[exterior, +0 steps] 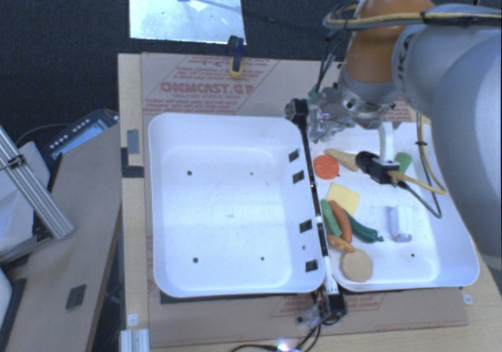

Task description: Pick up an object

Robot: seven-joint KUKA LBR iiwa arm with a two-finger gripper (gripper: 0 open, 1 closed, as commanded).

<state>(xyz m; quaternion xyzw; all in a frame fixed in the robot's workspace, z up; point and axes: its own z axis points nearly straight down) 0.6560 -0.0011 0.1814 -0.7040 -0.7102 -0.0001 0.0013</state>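
Observation:
My gripper (321, 127) hangs over the far left corner of the right bin (451, 260), close to the wall between the two bins. Just below it lie a red-orange disc (325, 166) and a cream cone-shaped piece (340, 157). Further towards the front are a yellow square (343, 197), an orange carrot (340, 219), a green bean-like piece (359, 226) and a tan round biscuit (357, 266). A small white-grey piece (398, 223) lies to the right, and a green piece (403, 161) sits near the arm. I see nothing held in the gripper.
The left bin (169, 209) stands beside the right one, with black clips (306, 225) along the shared wall. The grey arm (455, 84) covers the right bin's far right part. A cardboard sheet (204, 88) lies under both bins.

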